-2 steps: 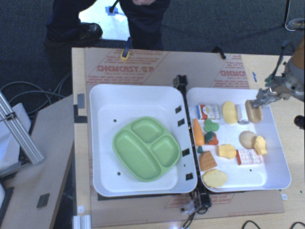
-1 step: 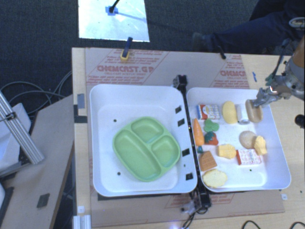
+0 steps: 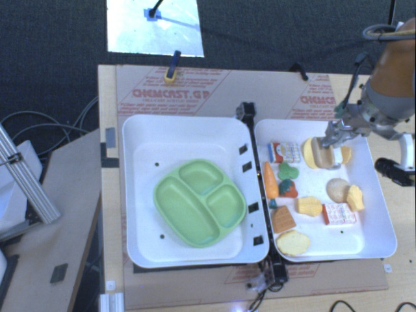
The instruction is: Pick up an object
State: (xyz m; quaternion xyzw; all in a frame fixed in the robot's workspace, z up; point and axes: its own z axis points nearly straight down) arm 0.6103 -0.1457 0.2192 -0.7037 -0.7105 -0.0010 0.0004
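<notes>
The metal two-finger gripper is down in the right-hand shallow white bin, near its far edge, over a pale bread-like toy piece; whether it is clamped on anything I cannot tell. That piece lies among close neighbours, so a grab could well slip off or drag along the small red-and-white carton beside it. I count roughly ten toy foods there, including one orange carrot, one green broccoli floret and a second carton. The left-hand white bin holds one green three-compartment plastic plate.
</notes>
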